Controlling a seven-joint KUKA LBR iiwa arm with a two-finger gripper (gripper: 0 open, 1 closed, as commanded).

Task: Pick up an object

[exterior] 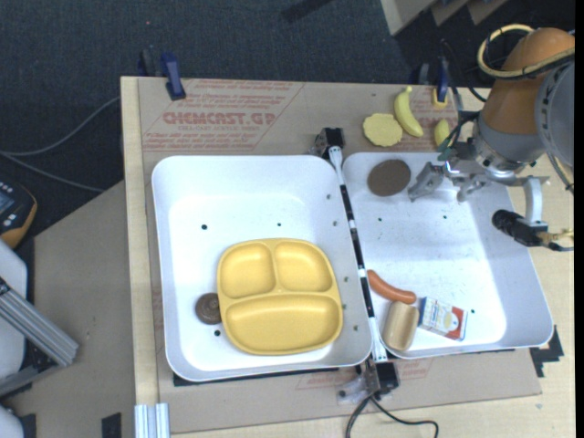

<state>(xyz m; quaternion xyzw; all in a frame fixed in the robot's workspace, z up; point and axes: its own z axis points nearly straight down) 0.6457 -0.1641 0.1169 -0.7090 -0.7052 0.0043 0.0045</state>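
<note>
Gripper (pixel 447 179), fingers spread and holding nothing as I read it, hangs over the right shallow white plastic bin (pixel 511 290). Largest, the yellow three-compartment plate (pixel 277 295), lies far left; the brown round disc (pixel 390 177) sits just left.

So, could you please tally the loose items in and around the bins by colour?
Yellow: 4, the divided plate, banana, round piece, small piece
Brown: 2, discs
Orange-red: 1, sausage
Tan: 1, roll
White: 1, packet
Total: 9
</note>
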